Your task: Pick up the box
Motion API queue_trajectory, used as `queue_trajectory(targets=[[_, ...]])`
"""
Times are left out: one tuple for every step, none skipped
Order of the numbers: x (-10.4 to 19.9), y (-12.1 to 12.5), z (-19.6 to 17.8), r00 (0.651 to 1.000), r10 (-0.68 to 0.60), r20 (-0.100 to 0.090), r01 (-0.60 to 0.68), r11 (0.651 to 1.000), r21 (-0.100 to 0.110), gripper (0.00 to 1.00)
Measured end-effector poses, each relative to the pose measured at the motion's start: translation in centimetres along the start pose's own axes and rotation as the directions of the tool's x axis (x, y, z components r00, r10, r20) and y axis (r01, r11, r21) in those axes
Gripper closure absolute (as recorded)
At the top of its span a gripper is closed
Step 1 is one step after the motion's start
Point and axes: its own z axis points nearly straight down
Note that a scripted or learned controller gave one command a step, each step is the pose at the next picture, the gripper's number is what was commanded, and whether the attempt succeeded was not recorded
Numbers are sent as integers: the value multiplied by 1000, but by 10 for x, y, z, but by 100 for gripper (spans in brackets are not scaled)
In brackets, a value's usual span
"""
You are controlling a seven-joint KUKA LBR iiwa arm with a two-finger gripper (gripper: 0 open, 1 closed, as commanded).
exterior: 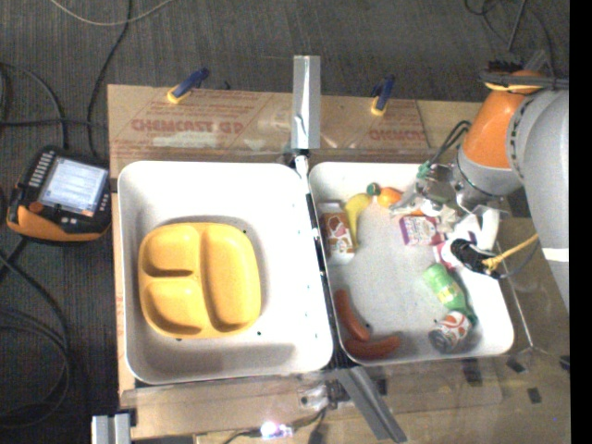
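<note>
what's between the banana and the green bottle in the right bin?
Camera view: the purple-and-white box lies roughly between the banana and the green bottle, nearer the far side. Otherwise bare white floor of the right bin.

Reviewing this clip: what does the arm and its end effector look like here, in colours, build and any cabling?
The arm is bulky and rounded, with a pale grey shell and a glossy orange band above the wrist. Below that sits a dark, metallic end effector with small fittings, too cluttered to make out in detail. Thin dark cables loop beside the wrist, and a yellowish cable trails off beneath it.
</note>
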Motion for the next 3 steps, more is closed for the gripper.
queue_trajectory(targets=[[-6,-2,1,992,-123,-6,124,992,1,0],[-2,0,-10,992,-128,-7,128,992,-8,100],[-3,0,-10,992,-127,-7,127,992,-8,0]])
